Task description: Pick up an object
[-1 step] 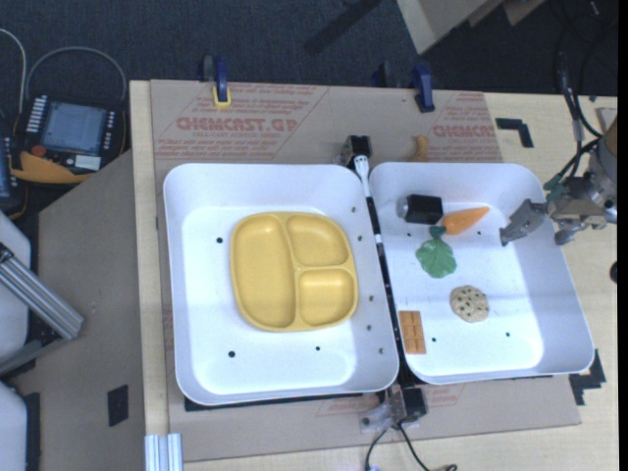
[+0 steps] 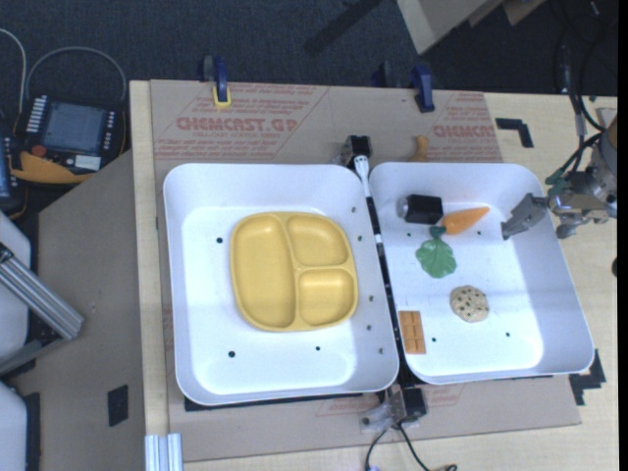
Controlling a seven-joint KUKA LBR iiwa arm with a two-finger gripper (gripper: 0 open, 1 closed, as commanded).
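The right bin (image 2: 549, 332) holds a small black block (image 2: 424, 207), an orange carrot (image 2: 465, 219), a green leafy piece (image 2: 436, 257), a round cookie (image 2: 470, 303) and a flat orange wafer (image 2: 412, 331). My gripper (image 2: 543, 223) hangs over the bin's right rim, to the right of the carrot and apart from it. It is open, and nothing sits between its fingers (image 2: 520, 216).
The left bin (image 2: 196, 351) carries a yellow divided plate (image 2: 292, 269). A black divider (image 2: 377, 253) runs between the two bins. Cables and arm parts (image 2: 589, 180) crowd the right edge. Blue clamps (image 2: 220, 75) sit at the bench's back edge.
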